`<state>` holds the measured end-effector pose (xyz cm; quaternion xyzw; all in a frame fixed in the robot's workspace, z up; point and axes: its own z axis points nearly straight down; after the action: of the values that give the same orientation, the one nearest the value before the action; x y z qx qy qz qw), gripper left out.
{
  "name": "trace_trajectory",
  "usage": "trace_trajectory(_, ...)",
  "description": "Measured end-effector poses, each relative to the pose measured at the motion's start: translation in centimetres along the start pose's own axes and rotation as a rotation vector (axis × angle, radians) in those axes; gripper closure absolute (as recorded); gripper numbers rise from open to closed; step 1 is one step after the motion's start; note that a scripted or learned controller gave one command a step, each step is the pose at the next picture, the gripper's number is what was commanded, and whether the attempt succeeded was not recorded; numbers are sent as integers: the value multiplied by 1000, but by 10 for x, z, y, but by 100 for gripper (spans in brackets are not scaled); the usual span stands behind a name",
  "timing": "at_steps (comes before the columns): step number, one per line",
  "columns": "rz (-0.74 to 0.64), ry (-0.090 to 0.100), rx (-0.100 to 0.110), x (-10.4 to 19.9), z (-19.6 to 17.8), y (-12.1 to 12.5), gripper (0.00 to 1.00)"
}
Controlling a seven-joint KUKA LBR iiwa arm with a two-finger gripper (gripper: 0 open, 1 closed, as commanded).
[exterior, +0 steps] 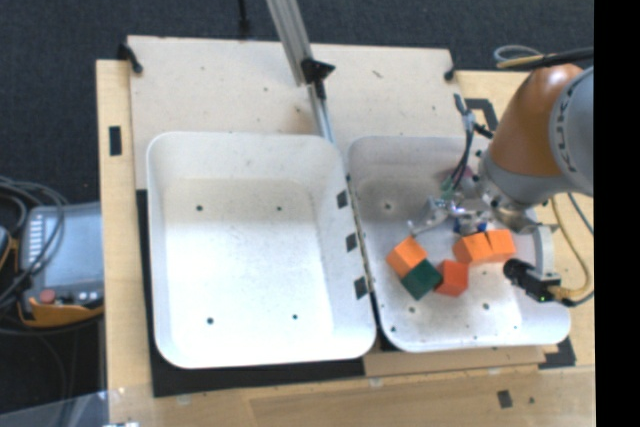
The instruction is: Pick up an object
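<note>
- Two shallow white bins sit side by side on the counter (115, 215); the left bin (170, 165) fills the centre-left of the frame, the right bin (400, 165) the centre-right.
- The left bin's floor shows only small dark dots.
- The right bin holds a cluster of blocks in its lower half: an orange block (406, 256) at the left of the group, a dark green block (422, 279) touching it just below, and a red-orange block (454, 278) just right of the green one.
- Another orange block (486, 245) lies further right and slightly higher, right beneath the arm's wrist.
- The arm (535, 130), with its orange band, enters from the right edge of the frame and bends down over the right bin.
- The pincer (462, 212) hangs above the blocks, near the upper side of the right-hand orange block; whether it is apart or together, I cannot tell.
- A slanted metal pole (285, 5) rises from the counter toward the top of the frame.
</note>
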<state>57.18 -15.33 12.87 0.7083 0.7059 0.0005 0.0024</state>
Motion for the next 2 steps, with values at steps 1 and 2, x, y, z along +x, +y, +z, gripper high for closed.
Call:
trace_trajectory(1,0,-1,1,-2,32,1,0)
trace_trajectory(2,8,1,-5,-2,19,2,100)
